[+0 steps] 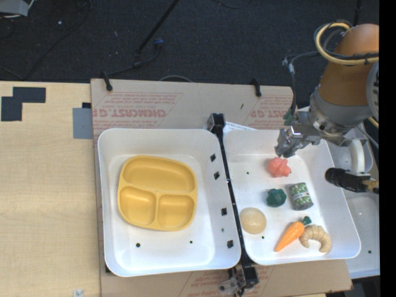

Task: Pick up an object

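The right bin [337, 166] has bare floor along its top and left side, but lower down a pink lump [279, 167], green ball [276, 197], small can [301, 195], pale round [252, 219], carrot [289, 235] and croissant [317, 237] crowd close together.

I am reading red print on the cardboard sheet [185, 107] lying under my two bins — it is running upside down and looks like "CHEMCRZT, G…", repeated toward the right — though the exact letters are staying too blurred to confirm.
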Robot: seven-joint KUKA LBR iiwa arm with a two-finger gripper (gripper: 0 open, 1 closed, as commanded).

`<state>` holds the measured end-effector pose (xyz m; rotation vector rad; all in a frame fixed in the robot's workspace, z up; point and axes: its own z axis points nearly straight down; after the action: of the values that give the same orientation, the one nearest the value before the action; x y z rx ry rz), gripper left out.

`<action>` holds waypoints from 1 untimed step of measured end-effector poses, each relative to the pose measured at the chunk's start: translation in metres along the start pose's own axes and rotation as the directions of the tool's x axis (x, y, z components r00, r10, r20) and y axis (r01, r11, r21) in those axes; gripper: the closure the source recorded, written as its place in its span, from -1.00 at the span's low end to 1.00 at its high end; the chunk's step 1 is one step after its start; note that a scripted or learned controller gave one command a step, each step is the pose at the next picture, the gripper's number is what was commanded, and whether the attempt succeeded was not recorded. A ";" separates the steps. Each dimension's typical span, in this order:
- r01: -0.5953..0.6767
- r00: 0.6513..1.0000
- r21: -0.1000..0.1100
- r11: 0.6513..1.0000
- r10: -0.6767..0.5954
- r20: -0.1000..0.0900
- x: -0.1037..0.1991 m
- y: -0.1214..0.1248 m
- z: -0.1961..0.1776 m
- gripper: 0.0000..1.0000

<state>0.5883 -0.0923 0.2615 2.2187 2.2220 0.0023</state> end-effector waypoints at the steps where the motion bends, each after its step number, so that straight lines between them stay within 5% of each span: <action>1: 0.002 1.000 0.006 1.000 -0.002 -0.002 0.049 -0.018 0.000 1.00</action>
<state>0.5705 -0.0430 0.2614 2.2199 2.2288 -0.0029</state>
